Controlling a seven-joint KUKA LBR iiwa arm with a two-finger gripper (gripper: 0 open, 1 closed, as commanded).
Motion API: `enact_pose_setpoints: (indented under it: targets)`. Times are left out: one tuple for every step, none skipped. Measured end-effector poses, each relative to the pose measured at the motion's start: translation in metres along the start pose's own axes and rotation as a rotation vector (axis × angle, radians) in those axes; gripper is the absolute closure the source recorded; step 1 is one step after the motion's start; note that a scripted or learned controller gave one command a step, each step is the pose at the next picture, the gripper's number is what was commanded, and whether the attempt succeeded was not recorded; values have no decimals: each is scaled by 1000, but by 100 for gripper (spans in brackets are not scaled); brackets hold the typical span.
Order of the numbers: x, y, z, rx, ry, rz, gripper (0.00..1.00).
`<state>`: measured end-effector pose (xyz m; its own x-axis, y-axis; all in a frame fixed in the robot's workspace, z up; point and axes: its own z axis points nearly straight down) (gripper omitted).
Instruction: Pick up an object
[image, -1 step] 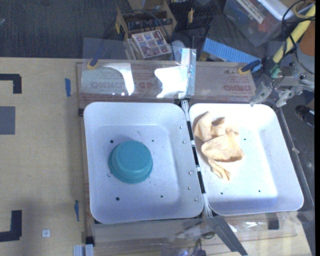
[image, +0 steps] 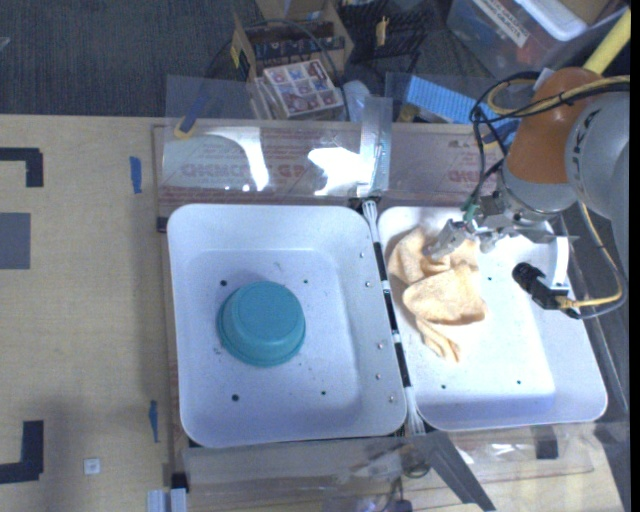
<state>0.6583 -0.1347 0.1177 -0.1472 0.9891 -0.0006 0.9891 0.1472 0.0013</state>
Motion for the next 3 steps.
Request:
enact_pose_setpoints:
  targets:
    - [19, -85, 27, -11, -2, -128, 0]
    - [17, -84, 15, -18, -4, -123, 100]
    - [-3, -85, 26, -14, -3, 19, 100]
